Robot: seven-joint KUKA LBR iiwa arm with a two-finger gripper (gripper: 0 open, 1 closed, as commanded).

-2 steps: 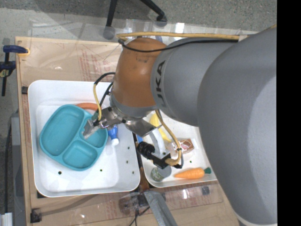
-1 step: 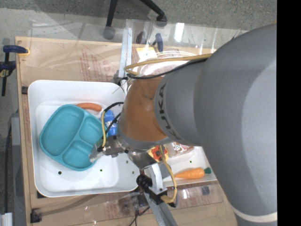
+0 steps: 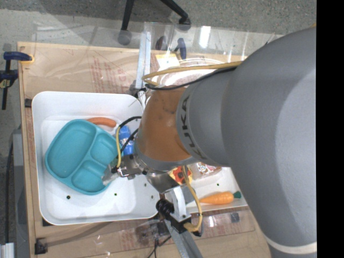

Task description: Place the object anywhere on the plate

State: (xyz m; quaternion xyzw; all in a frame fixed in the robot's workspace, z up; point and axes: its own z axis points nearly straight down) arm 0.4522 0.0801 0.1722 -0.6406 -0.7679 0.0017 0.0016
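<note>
- Left of the gripper [image 3: 114, 174], a teal divided plate [image 3: 78, 155] lies in the left white bin [image 3: 80, 211].
- Just above the gripper, an orange sausage-like object [image 3: 102, 122] lies crosswise behind the plate's far rim, partly hidden.
- I cannot tell the gripper's state; the arm [image 3: 226, 138] covers it.
- Right of it, a carrot [image 3: 217, 198] points right.

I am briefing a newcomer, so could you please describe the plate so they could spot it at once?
Start at the left white bin. Lying inside it is the plate, a turquoise dish with rounded corners, moulded into compartments. The orange object at its upper edge is slim and far smaller.
</note>
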